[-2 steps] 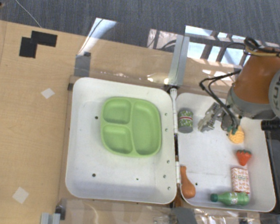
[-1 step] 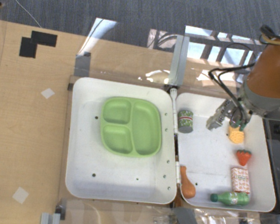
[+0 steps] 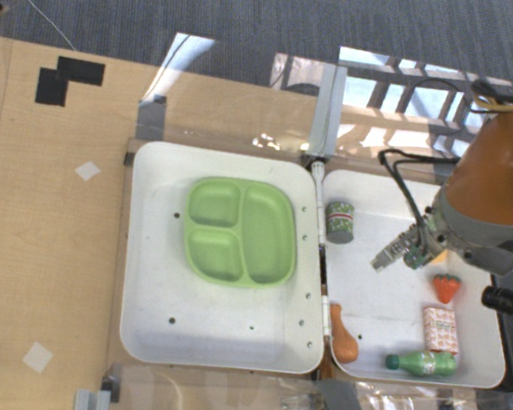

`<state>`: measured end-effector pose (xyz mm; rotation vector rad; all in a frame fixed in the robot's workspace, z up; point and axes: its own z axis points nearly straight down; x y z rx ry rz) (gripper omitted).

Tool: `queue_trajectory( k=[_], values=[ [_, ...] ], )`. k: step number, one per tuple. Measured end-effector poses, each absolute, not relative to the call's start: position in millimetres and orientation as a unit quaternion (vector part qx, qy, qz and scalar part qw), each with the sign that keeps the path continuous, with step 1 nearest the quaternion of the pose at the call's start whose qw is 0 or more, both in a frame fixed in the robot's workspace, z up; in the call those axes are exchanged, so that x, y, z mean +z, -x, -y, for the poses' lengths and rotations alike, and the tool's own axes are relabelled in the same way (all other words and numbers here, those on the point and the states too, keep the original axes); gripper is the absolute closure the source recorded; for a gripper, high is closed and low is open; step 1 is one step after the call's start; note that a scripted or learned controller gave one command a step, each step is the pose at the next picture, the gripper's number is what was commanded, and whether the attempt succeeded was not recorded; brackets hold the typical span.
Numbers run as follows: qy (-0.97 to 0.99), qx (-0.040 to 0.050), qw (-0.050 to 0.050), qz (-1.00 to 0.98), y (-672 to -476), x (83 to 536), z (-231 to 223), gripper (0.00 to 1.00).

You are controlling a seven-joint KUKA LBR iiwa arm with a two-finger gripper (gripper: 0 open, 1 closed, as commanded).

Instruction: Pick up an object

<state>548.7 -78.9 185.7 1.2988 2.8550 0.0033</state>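
Strawberry (image 3: 447, 288) lies just beside the claw (image 3: 398, 253), toward the right bin's (image 3: 378, 351) near edge; claw's grip state cannot be told.

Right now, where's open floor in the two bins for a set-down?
Left bin: bare floor all round the green divided plate, widest along the near edge. Right bin: a free patch mid-floor between the can, the orange piece and the carton. It's crowded along the right side, around the gripper, strawberry and green bottle.
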Motion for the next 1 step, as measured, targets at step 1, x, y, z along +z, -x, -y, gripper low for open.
queue_trajectory(
  k=[1],
  values=[
    [-0.276,0.0006,0.003,-0.961,-488.4,197.9,80.0,1.00]
  ],
)
